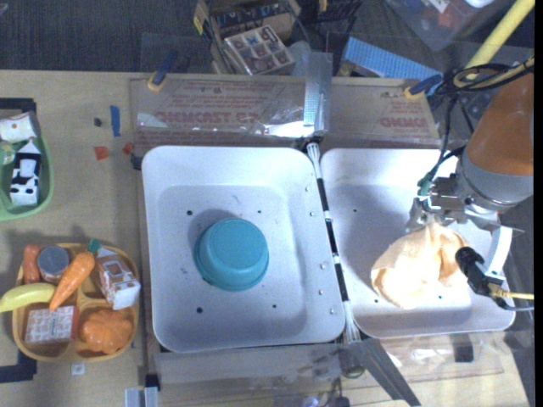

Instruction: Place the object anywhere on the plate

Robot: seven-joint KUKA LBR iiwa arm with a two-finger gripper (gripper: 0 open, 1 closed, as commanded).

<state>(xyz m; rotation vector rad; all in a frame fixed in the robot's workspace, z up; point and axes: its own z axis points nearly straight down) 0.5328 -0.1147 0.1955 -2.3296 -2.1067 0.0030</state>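
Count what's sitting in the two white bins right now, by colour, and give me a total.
Blue: 1, the upturned bowl-like plate in the left bin.
Pale orange: 1, the crumpled cloth-like object in the right bin, beside the tool.
Total: 2

A light wooden bench (76,142) fills most of the scene. On its left side sits a green tray (34,195) holding small cartons, and nearer, a yellow tray (72,346) with toy food: a carrot, a banana, a can. Beyond the far edge lies a dark grey carpet floor (85,15). There stand a cardboard box (250,24) of clutter, a blue panel (382,58) and a clear plastic container (441,2).
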